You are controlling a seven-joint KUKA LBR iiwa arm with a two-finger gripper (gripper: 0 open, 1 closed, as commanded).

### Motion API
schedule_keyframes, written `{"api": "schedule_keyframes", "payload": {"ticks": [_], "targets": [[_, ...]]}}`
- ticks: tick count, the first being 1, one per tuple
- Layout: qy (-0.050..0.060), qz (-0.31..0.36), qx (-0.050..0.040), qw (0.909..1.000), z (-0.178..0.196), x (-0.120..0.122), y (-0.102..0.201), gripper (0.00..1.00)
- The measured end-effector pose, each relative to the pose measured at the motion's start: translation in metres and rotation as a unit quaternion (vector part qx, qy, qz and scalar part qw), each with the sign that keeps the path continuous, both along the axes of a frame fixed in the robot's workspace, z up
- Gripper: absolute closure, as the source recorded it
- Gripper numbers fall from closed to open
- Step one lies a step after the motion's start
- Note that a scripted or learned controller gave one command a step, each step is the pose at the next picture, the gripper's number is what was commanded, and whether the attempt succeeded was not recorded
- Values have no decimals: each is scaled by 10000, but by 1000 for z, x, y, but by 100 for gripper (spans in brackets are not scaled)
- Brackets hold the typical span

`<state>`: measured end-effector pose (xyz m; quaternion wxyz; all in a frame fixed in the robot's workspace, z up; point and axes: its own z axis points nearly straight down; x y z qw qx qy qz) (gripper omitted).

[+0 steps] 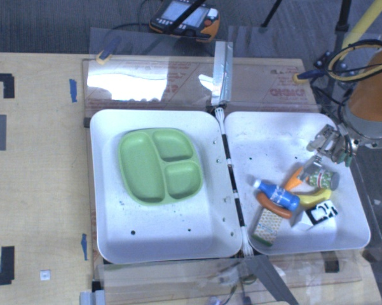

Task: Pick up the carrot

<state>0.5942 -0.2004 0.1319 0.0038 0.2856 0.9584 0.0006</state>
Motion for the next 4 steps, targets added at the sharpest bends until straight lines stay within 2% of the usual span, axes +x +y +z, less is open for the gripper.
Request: {"api": "schedule_keyframes", "payload": {"ticks": [1, 2, 3, 4], "targets": [[-3, 748, -6, 9972, 28, 5, 6, 0], [17, 1239, 0, 9923, 20, -20, 0, 0], [-1, 1815, -11, 9834, -45, 9, 2, 0], [-10, 3126, -21, 9499, 56, 34, 1, 0]]}}
